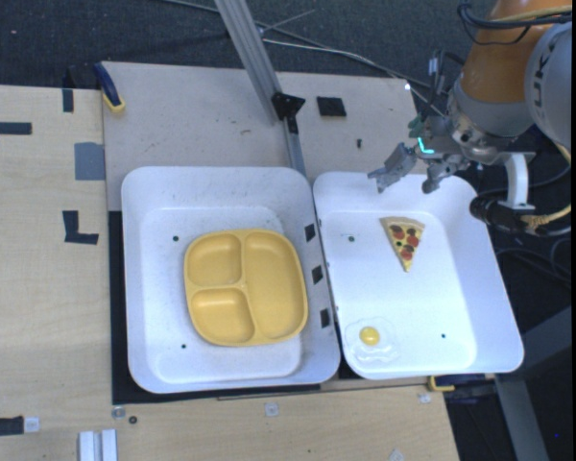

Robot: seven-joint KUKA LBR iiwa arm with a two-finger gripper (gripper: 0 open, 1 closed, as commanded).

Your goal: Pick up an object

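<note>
Nearest to us, at the front of the right bin (480, 349), we are seeing a fried egg (371, 338) lying flat on the white floor, close to the bin's front left corner. Beside it, in the left bin (144, 257), a yellow tray (245, 286) with three compartments is sitting slightly turned, and it is taking up most of that bin's floor.

Moving back in the right bin, we are finding a pizza slice (404, 239) lying flat with its crust toward the far wall and its tip pointing toward the front. It is lying well apart from the egg.

Farther still, the end effector (406, 178) is hovering over the right bin's far edge, just beyond the pizza slice and not touching it. Its fingers are standing spread, with nothing between them. Behind it, the arm (514, 51) is reaching in from the right over the bench (202, 113).
</note>
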